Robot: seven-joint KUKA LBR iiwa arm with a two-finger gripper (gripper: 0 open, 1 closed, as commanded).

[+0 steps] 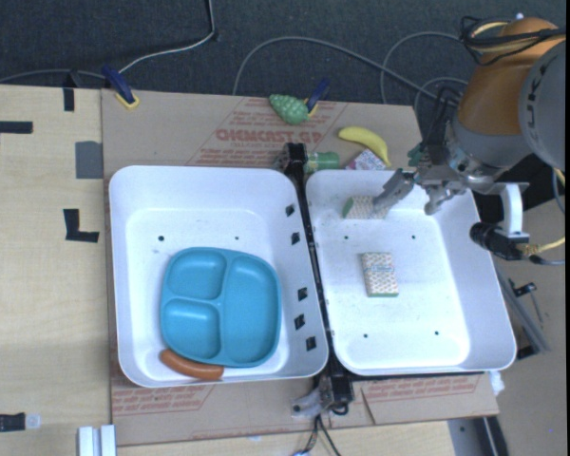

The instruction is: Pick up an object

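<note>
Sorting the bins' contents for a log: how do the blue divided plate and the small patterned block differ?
The blue plate lies in the left bin; the patterned block lies in the right bin. The plate is far larger, rounded and compartmented; the block is small, rectangular and pale. Both lie flat, untouched by the claw.

Plate [218, 304] in left bin [133, 255], sausage [190, 366] before it; sponge [379, 274], perhaps another [361, 207], in right bin [475, 340]
</note>
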